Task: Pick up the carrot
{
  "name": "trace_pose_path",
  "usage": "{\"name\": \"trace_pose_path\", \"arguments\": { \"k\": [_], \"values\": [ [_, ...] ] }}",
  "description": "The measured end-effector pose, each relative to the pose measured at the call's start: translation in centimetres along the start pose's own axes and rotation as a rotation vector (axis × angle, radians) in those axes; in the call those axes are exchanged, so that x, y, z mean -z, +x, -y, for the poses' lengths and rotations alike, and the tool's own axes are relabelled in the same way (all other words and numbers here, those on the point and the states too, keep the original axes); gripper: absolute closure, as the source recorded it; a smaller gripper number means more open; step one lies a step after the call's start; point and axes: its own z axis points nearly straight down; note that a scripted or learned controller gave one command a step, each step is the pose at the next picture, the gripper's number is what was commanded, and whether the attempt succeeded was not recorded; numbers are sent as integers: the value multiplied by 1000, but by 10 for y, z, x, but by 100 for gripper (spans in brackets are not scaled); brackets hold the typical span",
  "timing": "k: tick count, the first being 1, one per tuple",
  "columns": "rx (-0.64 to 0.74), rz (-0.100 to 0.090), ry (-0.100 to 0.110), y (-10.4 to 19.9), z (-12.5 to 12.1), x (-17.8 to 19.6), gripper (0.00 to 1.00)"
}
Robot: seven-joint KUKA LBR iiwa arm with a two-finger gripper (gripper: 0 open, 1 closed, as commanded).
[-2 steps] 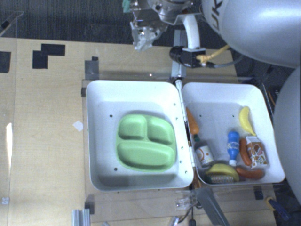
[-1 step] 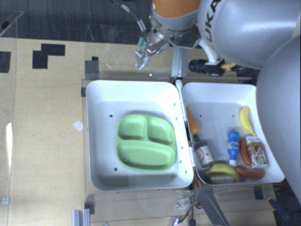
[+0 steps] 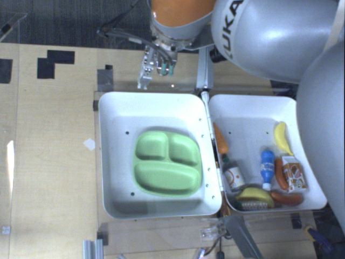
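Camera view: gripper (image 3: 152, 70) hangs above the bench beyond the far rim of the left bin (image 3: 113, 144), under the orange wrist band (image 3: 178, 4). Fingers point down w/ a gap between them, nothing held, so it looks open. Carrot (image 3: 219, 140) lies in the right bin (image 3: 253, 112), against its left wall, well apart from the gripper. Left bin holds a green divided tray (image 3: 167, 163). Right bin also has a banana (image 3: 281, 137), blue bottle (image 3: 267, 169), juice carton (image 3: 294, 176), small can (image 3: 233, 178), sausage (image 3: 285, 199) and 2nd banana (image 3: 253, 194) near the front.
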Motion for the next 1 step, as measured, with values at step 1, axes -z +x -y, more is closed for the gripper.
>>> {"name": "trace_pose_path", "arguments": {
  "k": [1],
  "values": [
    [91, 3, 0, -9, 52, 107, 100]
  ]
}}
